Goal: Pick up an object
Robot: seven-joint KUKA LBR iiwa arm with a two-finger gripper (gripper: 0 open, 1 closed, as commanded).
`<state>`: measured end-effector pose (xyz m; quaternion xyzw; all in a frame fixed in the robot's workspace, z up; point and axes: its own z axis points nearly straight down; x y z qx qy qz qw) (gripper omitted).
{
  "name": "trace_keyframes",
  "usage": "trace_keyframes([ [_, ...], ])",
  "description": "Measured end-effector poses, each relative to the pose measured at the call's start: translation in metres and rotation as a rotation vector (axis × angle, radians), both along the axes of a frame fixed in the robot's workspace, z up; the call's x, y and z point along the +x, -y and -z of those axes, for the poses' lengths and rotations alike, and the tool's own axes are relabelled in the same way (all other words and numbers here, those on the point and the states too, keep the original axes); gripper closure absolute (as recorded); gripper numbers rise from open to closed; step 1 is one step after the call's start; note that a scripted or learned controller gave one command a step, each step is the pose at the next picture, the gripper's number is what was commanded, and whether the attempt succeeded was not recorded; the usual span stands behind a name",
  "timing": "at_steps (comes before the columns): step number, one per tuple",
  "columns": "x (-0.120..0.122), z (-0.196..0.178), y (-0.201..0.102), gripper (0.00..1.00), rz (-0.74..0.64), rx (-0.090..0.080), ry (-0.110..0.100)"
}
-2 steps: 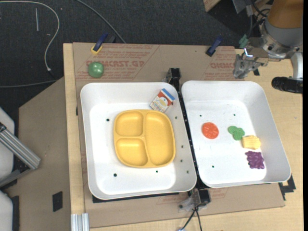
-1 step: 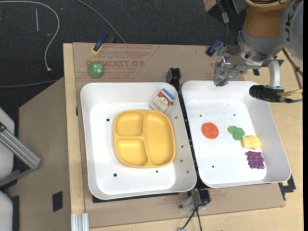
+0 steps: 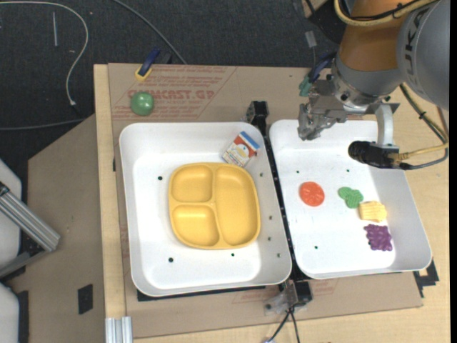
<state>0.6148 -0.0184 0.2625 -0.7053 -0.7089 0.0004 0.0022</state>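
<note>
Tool (image 3: 311, 128) hangs above the right bin's (image 3: 335, 263) far rim; finger state cannot be told. Red tomato (image 3: 311, 194) lies nearer, likely easiest target.

The arm (image 3: 389, 27) runs off the top and right edges, its base unseen.

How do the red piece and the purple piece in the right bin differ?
The red piece is round and smooth; the purple piece is a lumpy, grape-like cluster. The red piece lies near the bin's middle, the purple piece toward its near right corner. Both lie loose in the right bin.
</note>
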Motion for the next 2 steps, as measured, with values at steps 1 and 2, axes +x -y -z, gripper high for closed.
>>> trace_keyframes([
  [1, -0.017, 0.017, -0.041, 1.0, 0.001, 0.0, -0.001],
  [2, -0.03, 0.017, -0.086, 1.0, 0.001, 0.0, 0.0],
])
